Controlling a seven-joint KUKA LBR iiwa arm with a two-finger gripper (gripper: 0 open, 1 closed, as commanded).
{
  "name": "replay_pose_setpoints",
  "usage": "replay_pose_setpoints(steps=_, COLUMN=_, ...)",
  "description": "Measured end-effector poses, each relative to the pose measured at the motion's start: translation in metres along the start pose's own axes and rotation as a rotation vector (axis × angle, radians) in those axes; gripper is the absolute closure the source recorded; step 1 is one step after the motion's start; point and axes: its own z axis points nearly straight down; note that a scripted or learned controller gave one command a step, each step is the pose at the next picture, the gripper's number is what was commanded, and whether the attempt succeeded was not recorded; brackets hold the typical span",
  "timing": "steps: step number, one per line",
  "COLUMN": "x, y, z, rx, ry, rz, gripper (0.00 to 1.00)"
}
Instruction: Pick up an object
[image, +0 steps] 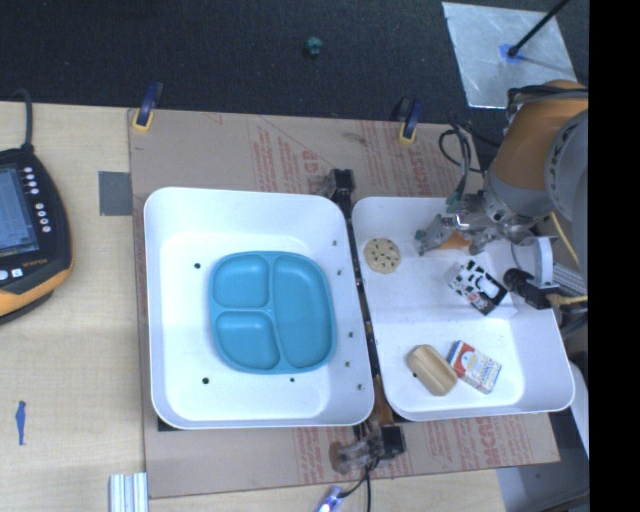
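Observation:
The right bin (400, 400) holds several small objects. A round tan cookie (381, 254) lies near its left wall. A tan cylinder-shaped block (431, 369) and a small red, white and blue carton (474, 366) sit side by side near the front. A black-and-white patterned item (477, 286) lies toward the right. My gripper (447, 232) hangs low over the bin's back part, right of the cookie, with a small orange object (456, 241) directly under it. The grey arm with its orange band (530, 130) reaches in from the upper right.
The left bin (170, 300) holds a blue divided plate (271, 310). A black and orange handheld pendant (25, 225) lies on the bench at far left. Clamps (147, 105) pin the cardboard sheet at the back. Cables hang beside the wrist.

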Motion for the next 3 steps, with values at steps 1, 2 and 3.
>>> replay_pose_setpoints(steps=1, x=-0.007, y=0.0, z=0.0, rx=-0.003, ry=-0.001, rz=0.001, gripper=0.0)
replay_pose_setpoints(steps=2, x=0.009, y=0.0, z=0.0, rx=0.0, ry=0.0, rz=-0.001, gripper=0.0)
replay_pose_setpoints(steps=3, x=-0.002, y=0.001, z=0.0, rx=-0.004, ry=0.0, rz=0.001, gripper=0.0)
